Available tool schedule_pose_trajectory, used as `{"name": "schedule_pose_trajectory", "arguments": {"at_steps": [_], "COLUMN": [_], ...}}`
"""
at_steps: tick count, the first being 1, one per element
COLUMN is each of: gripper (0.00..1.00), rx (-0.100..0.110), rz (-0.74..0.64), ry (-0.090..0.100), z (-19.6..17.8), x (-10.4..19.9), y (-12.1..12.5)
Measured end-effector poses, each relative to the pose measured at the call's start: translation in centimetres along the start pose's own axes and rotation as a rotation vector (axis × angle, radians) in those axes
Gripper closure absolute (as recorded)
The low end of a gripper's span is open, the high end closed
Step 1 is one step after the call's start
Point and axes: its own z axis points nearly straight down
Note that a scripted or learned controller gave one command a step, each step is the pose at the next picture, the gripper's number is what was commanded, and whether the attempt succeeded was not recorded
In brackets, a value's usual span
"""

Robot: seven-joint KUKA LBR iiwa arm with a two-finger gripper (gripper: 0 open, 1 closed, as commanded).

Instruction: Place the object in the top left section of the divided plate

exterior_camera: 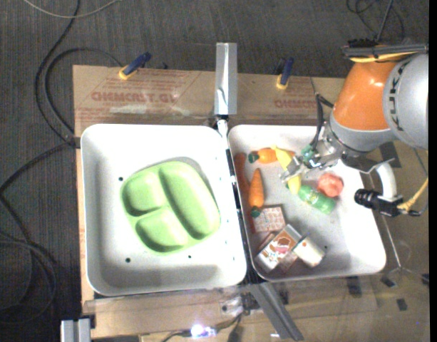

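Observation:
A green divided plate (171,205) lies in the left bin (104,155), with nothing in its sections. My gripper (301,168) hangs low over the upper middle of the right bin (361,255), just above a yellow banana-like toy (289,168). Whether anything sits between its fingers is not clear. Close by lie an orange carrot (256,189), a smaller orange piece (263,155), a red fruit (331,184) and a green bottle-shaped toy (317,199).
Small food boxes (269,219) and cartons (282,249) lie at the front of the right bin. A metal post (225,84) stands behind the seam between the bins. The arm's orange band (364,95) looms over the right bin's back right corner.

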Motion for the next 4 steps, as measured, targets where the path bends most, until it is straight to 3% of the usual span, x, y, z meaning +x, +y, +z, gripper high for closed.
{"name": "schedule_pose_trajectory", "arguments": {"at_steps": [1,2,3,4], "gripper": [1.0,1.0,1.0,1.0], "rx": [-0.003,0.0,-0.003,-0.002], "rz": [-0.011,-0.177,-0.399,-0.478], "ry": [0.002,0.004,0.003,0.0], "z": [-4.8,-2.0,-4.7,-6.0], "x": [4.8,15.8,25.6,26.2], "y": [5.9,3.3,3.0,4.1]}}
